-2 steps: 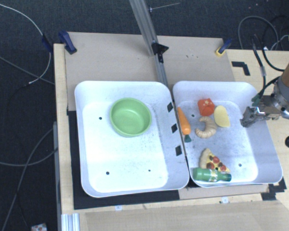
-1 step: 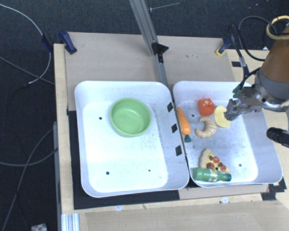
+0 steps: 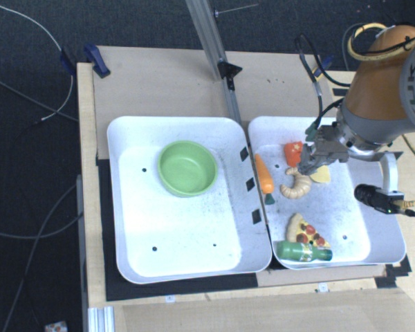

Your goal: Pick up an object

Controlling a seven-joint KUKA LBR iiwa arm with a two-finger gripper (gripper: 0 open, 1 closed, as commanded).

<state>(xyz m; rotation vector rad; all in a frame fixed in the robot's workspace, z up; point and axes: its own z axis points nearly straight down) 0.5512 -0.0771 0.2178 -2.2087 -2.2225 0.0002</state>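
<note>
The grey arm reaches low into the right white bin, its gripper, grip state unclear, just above the curved beige croissant-shaped toy.

The grey KUKA arm with its orange band reaches in from the bench's right edge and bends downward over the right-hand white bin. Its dark two-finger gripper points down near that bin's upper middle, low above the floor.
</note>
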